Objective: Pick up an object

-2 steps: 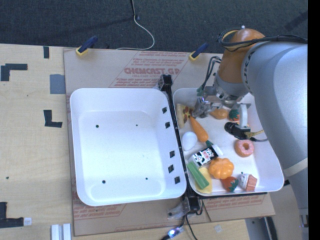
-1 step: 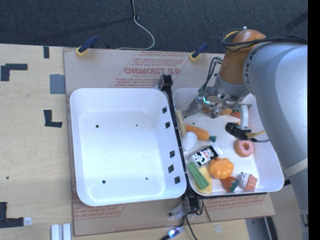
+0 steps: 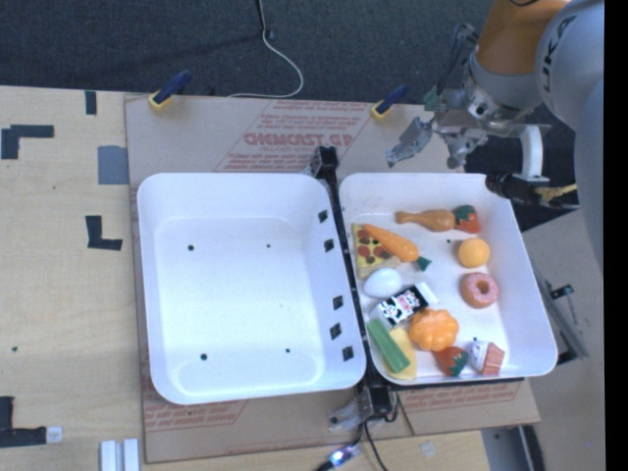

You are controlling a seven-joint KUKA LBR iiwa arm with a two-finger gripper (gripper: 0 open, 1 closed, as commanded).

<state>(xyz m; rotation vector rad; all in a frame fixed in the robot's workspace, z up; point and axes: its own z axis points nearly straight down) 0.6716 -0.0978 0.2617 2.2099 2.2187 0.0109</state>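
The task names no one object, so any toy in the right bin (image 3: 525, 263) will do. The likeliest candidates lie apart from the crowd: an orange ball-like fruit (image 3: 474, 252) and, just below it, a pink doughnut (image 3: 479, 289), both near the bin's right side. Each looks like light, hard moulded plastic, probably smooth and inclined to roll or squirt out of a pinch, so a hold across the middle of the fruit, or across the doughnut's ring, seems best. A chicken drumstick (image 3: 428, 220) with a tomato (image 3: 466, 219) touching its end lies toward the far wall; its narrow shank would suit a closing grasp. Along the left wall the items crowd together: a carrot (image 3: 392, 244) over a pizza slice (image 3: 370, 250), a white egg (image 3: 382, 283), a black-and-white carton (image 3: 403, 305), a small pumpkin (image 3: 434, 330) and a green-and-yellow piece (image 3: 392, 347). These touch one another and would be harder to single out.

The gripper (image 3: 436, 145) hangs above the surface beyond the right bin's far edge, its fingers spread wide with nothing between them. The left bin (image 3: 157, 263) sits alongside.
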